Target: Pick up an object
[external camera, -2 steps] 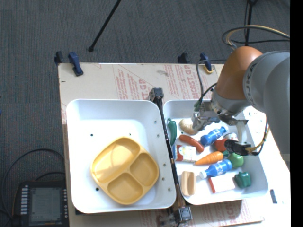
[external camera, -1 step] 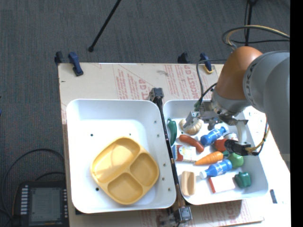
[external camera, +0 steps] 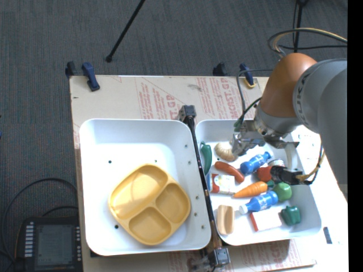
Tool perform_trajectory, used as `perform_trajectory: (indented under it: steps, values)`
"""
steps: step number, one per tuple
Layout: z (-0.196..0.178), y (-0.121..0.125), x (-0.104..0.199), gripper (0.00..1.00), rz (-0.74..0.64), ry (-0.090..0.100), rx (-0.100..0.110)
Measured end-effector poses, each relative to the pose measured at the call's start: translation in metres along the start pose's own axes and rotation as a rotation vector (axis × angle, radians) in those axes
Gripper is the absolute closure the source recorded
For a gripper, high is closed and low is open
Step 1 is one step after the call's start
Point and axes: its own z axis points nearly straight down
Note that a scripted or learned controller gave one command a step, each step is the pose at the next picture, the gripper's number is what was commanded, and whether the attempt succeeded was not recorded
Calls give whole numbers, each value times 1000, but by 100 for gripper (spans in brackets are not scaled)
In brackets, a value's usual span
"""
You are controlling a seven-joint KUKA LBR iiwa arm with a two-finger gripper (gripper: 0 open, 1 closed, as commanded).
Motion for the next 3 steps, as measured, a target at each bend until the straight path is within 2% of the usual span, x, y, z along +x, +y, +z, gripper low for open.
perform_trajectory:
  steps: [1,2,3]
  values:
    - [0,0,0,0,0,0,0]
    - [37,16,15,0,-6,-3,-5]
    - [29,14,15,100,-7,0,7]
